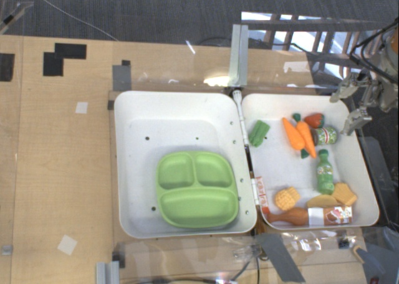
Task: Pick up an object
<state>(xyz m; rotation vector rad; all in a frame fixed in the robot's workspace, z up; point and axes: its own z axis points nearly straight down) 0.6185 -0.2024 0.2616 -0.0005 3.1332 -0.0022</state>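
The hand [354,103] hangs over the right bin's [274,152] far right corner, beyond the toy carrots [299,136] — I cannot tell how it is set, and nothing shows in its grip. Within that bin, a green bottle [324,172] lies nearer than the carrots, a corn cob [286,198] at the near wall. The left bin [134,127] beside it holds a green divided plate [196,189].

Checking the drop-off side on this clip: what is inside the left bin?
The left bin holds one green divided plate, lying flat toward its near right part, its three compartments bare. A few small dark spots dot the bin floor. Whatever lies beneath the plate is covered.
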